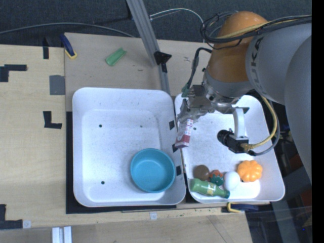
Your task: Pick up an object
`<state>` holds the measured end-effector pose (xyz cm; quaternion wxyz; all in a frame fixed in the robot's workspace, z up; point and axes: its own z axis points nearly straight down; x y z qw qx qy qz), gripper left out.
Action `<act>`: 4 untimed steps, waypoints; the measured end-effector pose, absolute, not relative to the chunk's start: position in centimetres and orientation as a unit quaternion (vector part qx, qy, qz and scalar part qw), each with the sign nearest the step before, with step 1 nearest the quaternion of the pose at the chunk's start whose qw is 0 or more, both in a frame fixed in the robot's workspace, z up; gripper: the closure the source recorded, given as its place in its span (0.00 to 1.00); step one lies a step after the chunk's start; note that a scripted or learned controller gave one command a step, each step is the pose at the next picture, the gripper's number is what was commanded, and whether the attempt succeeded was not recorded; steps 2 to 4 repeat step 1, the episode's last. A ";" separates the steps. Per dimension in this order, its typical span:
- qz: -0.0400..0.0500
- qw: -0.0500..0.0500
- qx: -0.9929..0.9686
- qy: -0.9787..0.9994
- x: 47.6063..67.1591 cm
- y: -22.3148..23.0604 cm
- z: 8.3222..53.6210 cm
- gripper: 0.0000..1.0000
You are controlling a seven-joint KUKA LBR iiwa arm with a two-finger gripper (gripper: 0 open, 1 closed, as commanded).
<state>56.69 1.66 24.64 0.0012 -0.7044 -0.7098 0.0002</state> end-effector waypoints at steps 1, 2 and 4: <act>0.001 0.002 -0.705 -0.710 55.3 6.9 24.6 1.00; 0.001 0.002 -0.705 -0.710 55.3 6.9 24.6 1.00; 0.001 0.002 -0.705 -0.710 55.3 6.9 24.6 1.00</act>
